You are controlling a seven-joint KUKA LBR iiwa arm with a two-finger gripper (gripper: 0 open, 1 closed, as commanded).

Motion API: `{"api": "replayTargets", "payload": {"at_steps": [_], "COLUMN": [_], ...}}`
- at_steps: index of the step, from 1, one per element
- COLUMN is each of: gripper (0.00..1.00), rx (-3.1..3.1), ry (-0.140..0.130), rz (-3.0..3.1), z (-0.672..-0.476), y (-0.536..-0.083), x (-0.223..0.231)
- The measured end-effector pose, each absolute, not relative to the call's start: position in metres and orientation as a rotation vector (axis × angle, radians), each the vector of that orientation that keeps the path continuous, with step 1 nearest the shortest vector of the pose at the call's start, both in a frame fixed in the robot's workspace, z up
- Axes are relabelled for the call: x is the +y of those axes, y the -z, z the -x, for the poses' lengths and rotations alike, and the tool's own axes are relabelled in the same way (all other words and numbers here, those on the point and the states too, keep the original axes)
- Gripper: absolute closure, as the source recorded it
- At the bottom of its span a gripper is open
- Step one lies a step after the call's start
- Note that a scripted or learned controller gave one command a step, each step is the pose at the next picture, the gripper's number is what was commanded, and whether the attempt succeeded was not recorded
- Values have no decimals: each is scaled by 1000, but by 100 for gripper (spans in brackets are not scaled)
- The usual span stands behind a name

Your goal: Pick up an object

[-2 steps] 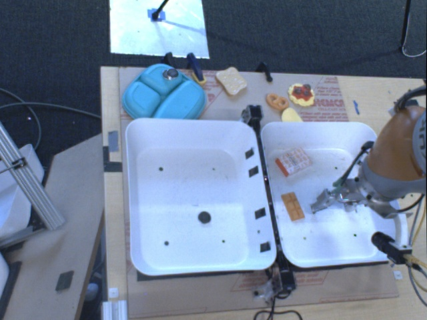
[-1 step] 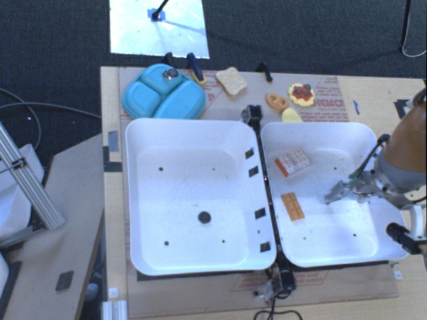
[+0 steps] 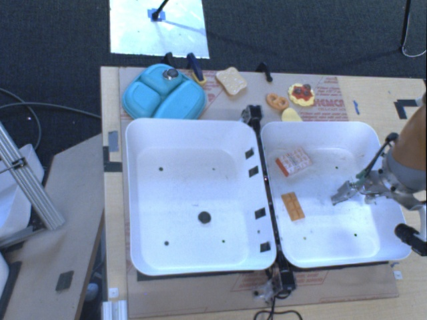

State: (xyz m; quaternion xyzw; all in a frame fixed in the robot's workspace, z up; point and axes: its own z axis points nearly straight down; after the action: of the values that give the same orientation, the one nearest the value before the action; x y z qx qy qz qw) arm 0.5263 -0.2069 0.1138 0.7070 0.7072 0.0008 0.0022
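Dark carpet surrounds a pale wooden bench (image 3: 113, 179) that carries two shallow white plastic bins set side by side, their inner walls touching along a black strip. On the carpet beyond the bench lies a pale square sheet (image 3: 157, 19). The left bin (image 3: 193, 139) holds a small round dark disc (image 3: 204, 217) near its middle. The right bin (image 3: 320, 135) holds two things: a small red-and-white patterned packet (image 3: 293, 161) toward its far left part, and nearer the camera a flat orange rectangular block (image 3: 292, 206), apart from the packet.

From the right edge the grey arm (image 3: 408, 155) reaches over the right bin, and its metal two-finger gripper (image 3: 341, 195) hangs low over the bin floor, right of the orange block and not touching it. Whether its fingers are spread or closed cannot be told; nothing shows between them.

Behind the bins on the bench sit a light blue plastic divided tray (image 3: 164, 93), a toy slice of toast (image 3: 231, 81), a small pretzel-shaped piece (image 3: 277, 101), a round yellow piece with a red top (image 3: 301, 94), and a pale yellow lump (image 3: 291, 115) touching the right bin's far rim.
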Motion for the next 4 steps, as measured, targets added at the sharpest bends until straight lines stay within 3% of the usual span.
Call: {"api": "replayTargets", "payload": {"at_steps": [1,2,3,4], "gripper": [0,100,100,100], "rx": [2222,2218,2225,2222], "ry": [0,-4,-3,-7], "rz": [-2221,-2217,-2212,-2209], "z": [-492,-495,-553,-601], "y": [-123,-134,-85,-88], "x": [-196,-196,-203,-207]}}
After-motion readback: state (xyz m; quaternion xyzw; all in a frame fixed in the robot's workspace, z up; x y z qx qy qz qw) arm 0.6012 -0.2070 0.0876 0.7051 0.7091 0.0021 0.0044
